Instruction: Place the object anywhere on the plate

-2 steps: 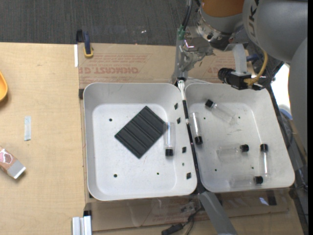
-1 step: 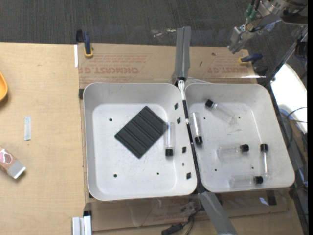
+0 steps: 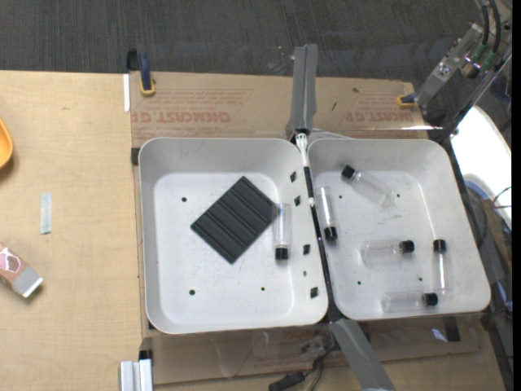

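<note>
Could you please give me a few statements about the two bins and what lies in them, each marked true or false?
1. A dark ribbed plate lies in the left bin. True.
2. A clear vial with a black cap rests on top of the plate. False: it lies beside the plate's right corner, on the bin floor.
3. The right bin holds several clear vials with black caps. True.
4. The gripper is down inside the left bin. False: it is above the right bin's far right corner.
5. The plate lies square to the bin's walls. False: it is turned at a slant.
</note>
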Controlling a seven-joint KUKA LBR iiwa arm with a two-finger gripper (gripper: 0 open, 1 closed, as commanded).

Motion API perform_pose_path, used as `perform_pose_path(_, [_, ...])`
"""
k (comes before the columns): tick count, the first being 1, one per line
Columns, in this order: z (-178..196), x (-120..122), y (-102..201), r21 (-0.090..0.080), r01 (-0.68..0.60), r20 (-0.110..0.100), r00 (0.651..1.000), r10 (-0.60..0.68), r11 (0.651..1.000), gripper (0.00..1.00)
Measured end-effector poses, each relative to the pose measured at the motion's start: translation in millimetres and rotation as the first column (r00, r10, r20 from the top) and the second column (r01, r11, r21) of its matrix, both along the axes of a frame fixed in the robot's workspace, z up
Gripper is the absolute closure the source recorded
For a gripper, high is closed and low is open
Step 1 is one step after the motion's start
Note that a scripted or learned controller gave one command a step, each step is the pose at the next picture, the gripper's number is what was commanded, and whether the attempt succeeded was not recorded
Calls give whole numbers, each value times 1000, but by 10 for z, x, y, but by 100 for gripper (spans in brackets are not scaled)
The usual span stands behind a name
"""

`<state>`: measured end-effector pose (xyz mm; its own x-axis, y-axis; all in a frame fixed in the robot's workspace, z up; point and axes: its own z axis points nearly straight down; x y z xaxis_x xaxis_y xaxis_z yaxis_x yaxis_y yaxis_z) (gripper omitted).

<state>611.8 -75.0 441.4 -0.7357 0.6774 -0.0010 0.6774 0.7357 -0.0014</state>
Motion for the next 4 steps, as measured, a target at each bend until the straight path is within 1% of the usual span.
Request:
perform_pose_path(1, [-3, -190, -370, 0, 280, 0, 960, -280, 960, 100])
perform_pose_path(2, [-5, -292, -779, -1, 601, 1, 799, -601, 799, 100])
perform_pose_path(3, [-8, -491, -1290, -1, 619, -1, 785, -619, 785, 100])
perform_pose_path(4, [-9, -547, -1472, -1, 838, 0, 546, -838, 546, 100])
